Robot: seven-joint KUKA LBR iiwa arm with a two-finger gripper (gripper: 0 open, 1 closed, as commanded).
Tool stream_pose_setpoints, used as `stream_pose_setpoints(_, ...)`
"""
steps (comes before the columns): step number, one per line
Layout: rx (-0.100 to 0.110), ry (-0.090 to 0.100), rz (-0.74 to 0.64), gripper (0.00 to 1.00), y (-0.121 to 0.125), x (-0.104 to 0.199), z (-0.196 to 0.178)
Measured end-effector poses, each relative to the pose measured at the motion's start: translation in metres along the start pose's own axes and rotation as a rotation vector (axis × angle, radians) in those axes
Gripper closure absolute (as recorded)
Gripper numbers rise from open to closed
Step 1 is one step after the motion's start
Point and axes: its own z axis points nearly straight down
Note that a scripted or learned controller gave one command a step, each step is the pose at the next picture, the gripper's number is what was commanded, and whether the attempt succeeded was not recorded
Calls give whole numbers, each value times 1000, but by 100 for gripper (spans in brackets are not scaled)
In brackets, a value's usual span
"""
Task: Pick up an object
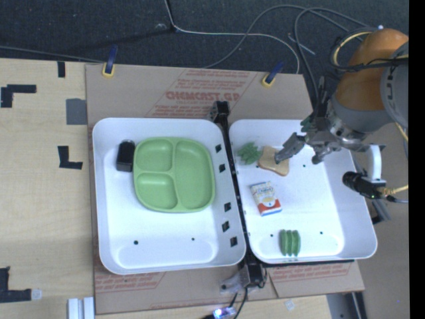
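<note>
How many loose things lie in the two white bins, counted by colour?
Green: 3, namely the divided plate in the left bin, the leafy piece and the ridged piece in the right bin
Black: 1, the small block beside the plate
Tan: 1, the flat piece near the hand
White with red: 1, the small packet
Total: 6

Light wood bench with a brown cardboard sheet laid across the middle, and the two white bins sit side by side on that cardboard, touching at center frame.
</note>
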Motion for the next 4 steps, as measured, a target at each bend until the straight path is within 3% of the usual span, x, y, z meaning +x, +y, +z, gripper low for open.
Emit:
stream_pose_setpoints(1, -11, -2, -2, 0, 3, 0, -6)
stream_pose_setpoints(3, -6, -1, -2, 0, -9, -3, 96)
stream_pose_setpoints(4, -16, -2, -2, 0, -7, -3, 119)
